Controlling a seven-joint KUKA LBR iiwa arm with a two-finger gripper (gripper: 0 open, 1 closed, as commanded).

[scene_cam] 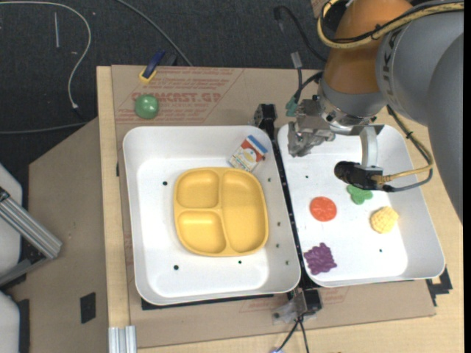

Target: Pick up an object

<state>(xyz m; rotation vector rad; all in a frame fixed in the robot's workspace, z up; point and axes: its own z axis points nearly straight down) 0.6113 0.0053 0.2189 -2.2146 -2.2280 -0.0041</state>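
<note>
My gripper [303,144] hangs over the far left part of the right bin [412,259], above bare white floor beside the divider. Nothing shows between its fingers. In that bin lie an orange round piece [322,209], a purple grape bunch [320,257], a yellow lumpy piece [383,219] and a small green piece [359,194], partly under a black cable end. All of them sit nearer the camera than the gripper.
The left bin [147,271] bears a yellow divided plate [221,211] and a small milk carton [246,153] at its far right. A green ball [146,107] and a blue-yellow clip [153,66] lie on the cardboard beyond. A yellow cable [403,175] loops off the wrist.
</note>
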